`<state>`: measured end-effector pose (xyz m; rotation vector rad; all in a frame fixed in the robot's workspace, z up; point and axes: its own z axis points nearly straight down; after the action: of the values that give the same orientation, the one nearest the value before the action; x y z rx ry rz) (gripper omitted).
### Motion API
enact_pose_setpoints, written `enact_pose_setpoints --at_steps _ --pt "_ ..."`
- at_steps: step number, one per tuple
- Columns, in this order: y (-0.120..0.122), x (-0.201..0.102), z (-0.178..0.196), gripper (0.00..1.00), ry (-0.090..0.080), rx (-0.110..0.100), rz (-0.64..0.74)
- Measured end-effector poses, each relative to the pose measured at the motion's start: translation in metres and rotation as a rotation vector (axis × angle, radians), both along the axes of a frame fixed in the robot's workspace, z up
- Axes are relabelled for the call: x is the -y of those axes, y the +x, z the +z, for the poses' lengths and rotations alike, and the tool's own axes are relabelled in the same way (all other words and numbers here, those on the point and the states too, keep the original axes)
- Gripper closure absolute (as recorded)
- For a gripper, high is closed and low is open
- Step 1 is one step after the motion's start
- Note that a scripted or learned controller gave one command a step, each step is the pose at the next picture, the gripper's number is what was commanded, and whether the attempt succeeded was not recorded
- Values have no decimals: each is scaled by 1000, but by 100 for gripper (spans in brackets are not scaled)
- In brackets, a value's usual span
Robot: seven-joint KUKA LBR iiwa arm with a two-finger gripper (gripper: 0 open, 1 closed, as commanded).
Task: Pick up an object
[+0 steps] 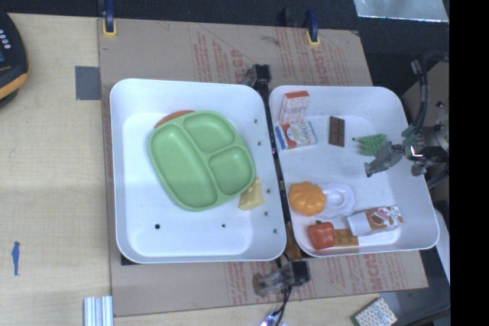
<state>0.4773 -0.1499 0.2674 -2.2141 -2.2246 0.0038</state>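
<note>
Two white bins sit side by side on the worktop. The left bin point(137, 240) carries a green divided plate point(201, 159) in its middle, an orange-red thing peeking out at the plate's far edge, and a pale yellow wedge point(251, 196) touching the plate's near right corner.

The right bin point(397, 104) holds the clutter: a red-and-white carton point(294, 106) at the far left corner with a blue-and-white packet point(296, 135) just beside it, a brown bar point(337, 130) near the far middle, a green leafy toy point(372, 143) toward the right edge, an orange pumpkin-like toy point(307, 198) by the left wall touching a clear lid-like piece point(338, 198), a red block point(322, 234) at the near edge, and a white-and-brown sachet point(375, 220) near the near right corner.

The gripper point(380, 162) sits low over the right side of the right bin, just beside the green leafy toy — grey and small here, cannot tell how it is set or whether anything is caught.

Judgement: approach stage, nothing lifted yet. Likely target is the green leafy toy, the closest item. To do it well — centre over the toy, keep off the bin's right wall, go straight down, close across the narrow side, lift vertically. The toy looks flat and thin, so a shallow descent could slide off it.
</note>
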Motion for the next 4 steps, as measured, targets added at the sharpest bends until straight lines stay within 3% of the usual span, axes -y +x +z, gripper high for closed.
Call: enact_pose_setpoints --at_steps 1,2,3,4 --pt "69 32 -125 0 0 -8 1" --pt "127 4 -179 0 0 0 5" --pt "183 54 -175 0 15 4 4" --pt "181 59 -162 100 -1 4 6"
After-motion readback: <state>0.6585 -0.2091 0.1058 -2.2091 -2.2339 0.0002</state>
